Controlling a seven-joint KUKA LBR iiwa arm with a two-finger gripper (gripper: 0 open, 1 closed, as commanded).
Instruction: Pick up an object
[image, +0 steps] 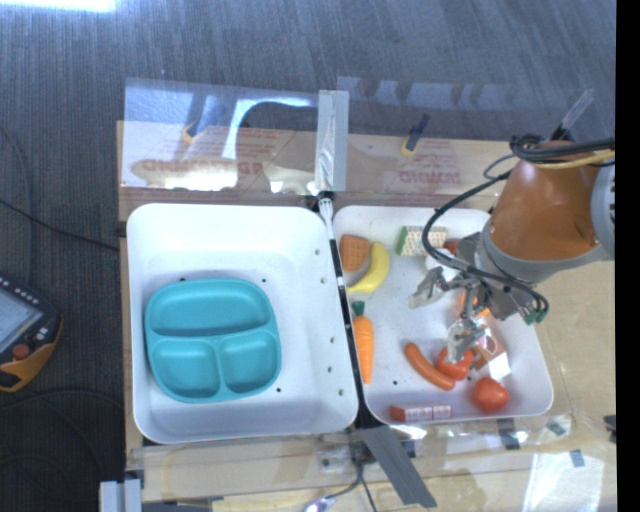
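I see the arm (548, 215) reaching in from the right of the frame, its orange band over the upper right of the right bin (395, 385). The gripper (465, 335) hangs low over a cluster of toy food in the lower right of that bin. I cannot tell how the hand stands or whether anything sits in it; the wrist hides too much.

Just under the gripper lie a red sausage (428, 366) and some small red-and-orange pieces (478, 345) that blur together. A tomato (489, 394) sits near the bin's lower right corner, and a red bar (420, 412) lies along the bottom wall.

At the left side of this bin, a carrot (364, 347) lies beside the dividing wall. Above it, a banana (373, 271) curves against an orange piece (351, 249). A small green-and-white block (410, 240) rests near the top wall.

The left bin (300, 240) holds a teal tray (212, 337) with three compartments, in the centre left of the frame.
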